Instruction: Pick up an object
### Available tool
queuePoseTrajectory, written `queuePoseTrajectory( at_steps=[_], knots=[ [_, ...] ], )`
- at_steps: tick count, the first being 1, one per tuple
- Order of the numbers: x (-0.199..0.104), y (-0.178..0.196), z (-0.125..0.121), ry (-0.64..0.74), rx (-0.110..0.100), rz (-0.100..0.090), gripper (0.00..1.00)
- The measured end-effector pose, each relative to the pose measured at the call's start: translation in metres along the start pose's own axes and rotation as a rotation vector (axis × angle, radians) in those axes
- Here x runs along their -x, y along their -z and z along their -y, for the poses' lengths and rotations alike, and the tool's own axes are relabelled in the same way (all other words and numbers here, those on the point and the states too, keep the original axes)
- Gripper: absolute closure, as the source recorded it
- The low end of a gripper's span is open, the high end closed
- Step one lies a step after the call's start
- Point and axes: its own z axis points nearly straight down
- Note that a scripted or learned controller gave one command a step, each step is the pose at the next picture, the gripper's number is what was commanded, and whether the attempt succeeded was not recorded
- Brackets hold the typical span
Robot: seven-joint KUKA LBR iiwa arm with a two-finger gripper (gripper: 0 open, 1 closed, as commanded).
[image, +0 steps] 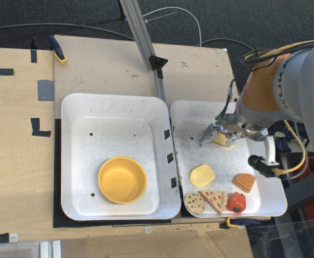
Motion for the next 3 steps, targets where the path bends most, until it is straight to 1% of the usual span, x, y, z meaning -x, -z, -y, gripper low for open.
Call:
queuePoseTrajectory(
  at_steps=[1,2,3],
  knots=[
    [0.0,-0.038,0.0,0.002,0.007,0.002,0.0],
    [-0.001,-0.026,0.0,0.002,0.007,0.0,1.0],
    [-0.004,0.035,0.004,0.001,0.012,0.001,1.0]
  ],
)
